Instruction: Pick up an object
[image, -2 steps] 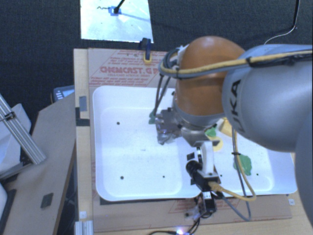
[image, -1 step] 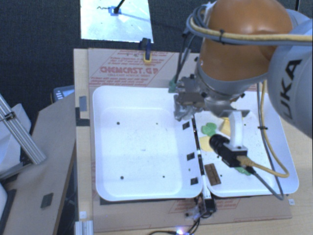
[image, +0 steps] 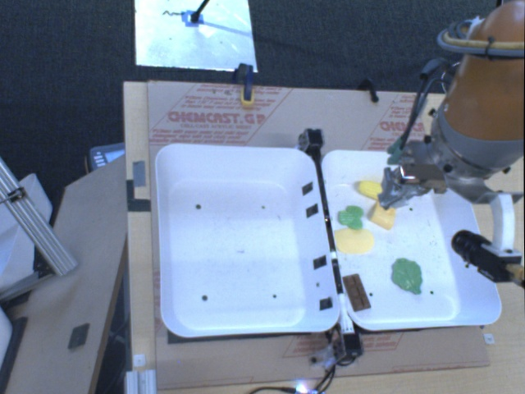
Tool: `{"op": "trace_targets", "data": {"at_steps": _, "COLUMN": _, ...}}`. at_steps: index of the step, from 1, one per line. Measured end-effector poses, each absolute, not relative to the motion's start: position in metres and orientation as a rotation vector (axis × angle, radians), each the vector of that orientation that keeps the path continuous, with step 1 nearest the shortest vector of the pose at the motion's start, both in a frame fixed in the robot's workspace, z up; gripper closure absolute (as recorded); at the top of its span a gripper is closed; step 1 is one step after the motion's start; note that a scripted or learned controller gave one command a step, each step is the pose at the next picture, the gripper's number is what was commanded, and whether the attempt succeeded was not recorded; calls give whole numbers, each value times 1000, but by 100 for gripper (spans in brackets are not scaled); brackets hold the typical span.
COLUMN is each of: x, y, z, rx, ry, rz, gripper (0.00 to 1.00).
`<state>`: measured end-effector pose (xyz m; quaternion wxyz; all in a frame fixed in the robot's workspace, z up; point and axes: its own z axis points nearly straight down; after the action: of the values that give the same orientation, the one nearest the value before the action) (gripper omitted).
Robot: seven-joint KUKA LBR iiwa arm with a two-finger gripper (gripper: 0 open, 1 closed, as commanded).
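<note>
Your tool [image: 390, 201] sits low in the right bin [image: 467, 310], tips at a yellow block [image: 381, 217]; whether they're spread or pinching, you cannot tell. Left of the block: green piece [image: 351, 217]. Below-left: yellow disc [image: 354, 241]. Below-right: green leafy piece [image: 407, 275].

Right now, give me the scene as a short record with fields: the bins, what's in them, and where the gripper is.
bins: two shallow white bins side by side, left bin, right bin
right bin contents: small green piece, pale yellow flat piece, yellow block, yellow oval piece, green leafy piece, brown rectangular piece
gripper: over right bin, at the yellow block
grasp: cannot tell
</note>
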<state>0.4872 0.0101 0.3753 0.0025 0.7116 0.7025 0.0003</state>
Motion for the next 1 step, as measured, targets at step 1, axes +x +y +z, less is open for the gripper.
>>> {"op": "trace_targets", "data": {"at_steps": 1, "x": 547, "y": 26, "z": 250, "rx": 2220, "ry": 2224, "rz": -3, "gripper": 100}}
